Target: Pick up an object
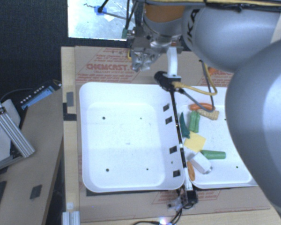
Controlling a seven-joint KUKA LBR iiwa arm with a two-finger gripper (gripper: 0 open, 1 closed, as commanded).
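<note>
My gripper (141, 63) hangs above the brown cardboard behind the far edge of the left bin (126, 172), well away from the objects. These lie in the right bin (234, 177) near the divider: an orange piece (201, 107), a beige piece (213, 115), a green cylinder (194, 122), a thin teal piece (183, 125), a yellow block (195, 142), a green marker-like stick (213, 154), a white block (201, 164) and a small orange piece (191, 171). The big grey arm covers the right bin's right side.
A black bar with clips (177, 125) runs along the seam between the bins. A yellow cable (196, 90) loops over the right bin's far edge. To the left of the bench stand a metal rail (11, 130) and a blue-black device (37, 95).
</note>
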